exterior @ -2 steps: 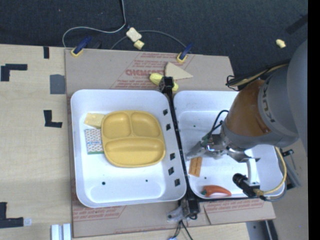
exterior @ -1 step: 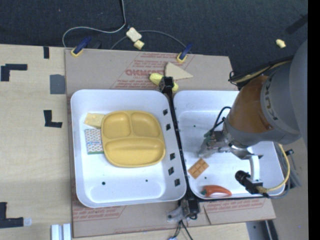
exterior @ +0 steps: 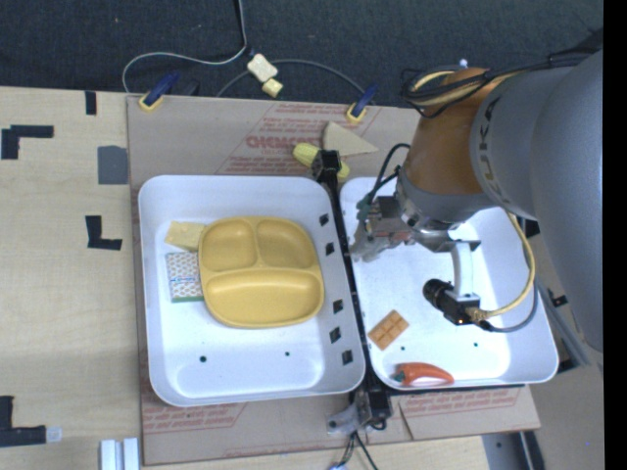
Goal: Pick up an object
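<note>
I see the arm (exterior: 509, 145) come in from the right of the frame and hang over the right bin (exterior: 529, 365); the claw (exterior: 377, 231) is at the upper left part of this bin, close to the wall which divides it from the left bin (exterior: 157, 262); if it is apart or together, I cannot tell.

The things I could take lie lower in the right bin; a small brown waffle (exterior: 387, 330) rests near the dividing wall, and an orange carrot (exterior: 424, 373) lies near the lower rim. In the left bin a yellow divided plate (exterior: 262, 270) covers part of a sponge (exterior: 182, 274) and a pale cracker (exterior: 184, 234).

My worry is this: the claw stands well apart from both small things, so it may grasp nothing; so close to the wall, it may also strike the rim. The waffle is flat and could slip away.

The carrot's long axis runs almost left to right in the frame; the waffle's long axis goes from lower left to upper right.
</note>
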Robot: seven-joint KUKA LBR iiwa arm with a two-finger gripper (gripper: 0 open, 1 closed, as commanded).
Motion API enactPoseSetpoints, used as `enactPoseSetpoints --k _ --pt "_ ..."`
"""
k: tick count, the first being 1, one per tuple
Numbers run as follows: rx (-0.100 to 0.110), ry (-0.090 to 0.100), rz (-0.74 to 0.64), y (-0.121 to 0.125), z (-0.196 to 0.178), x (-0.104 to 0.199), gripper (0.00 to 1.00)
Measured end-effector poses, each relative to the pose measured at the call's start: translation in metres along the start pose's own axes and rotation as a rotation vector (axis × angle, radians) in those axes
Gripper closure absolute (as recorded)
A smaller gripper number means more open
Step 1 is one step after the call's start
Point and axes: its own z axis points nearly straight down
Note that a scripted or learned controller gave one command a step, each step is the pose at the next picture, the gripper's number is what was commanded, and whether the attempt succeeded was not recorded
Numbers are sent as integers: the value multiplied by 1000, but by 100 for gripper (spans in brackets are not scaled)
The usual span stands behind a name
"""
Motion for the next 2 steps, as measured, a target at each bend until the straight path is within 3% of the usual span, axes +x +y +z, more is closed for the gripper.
enactPoseSetpoints --k 1,2 --pt "5 -2 11 -8 -23 -89 100" --pt "6 -2 7 -8 -21 -86 0"
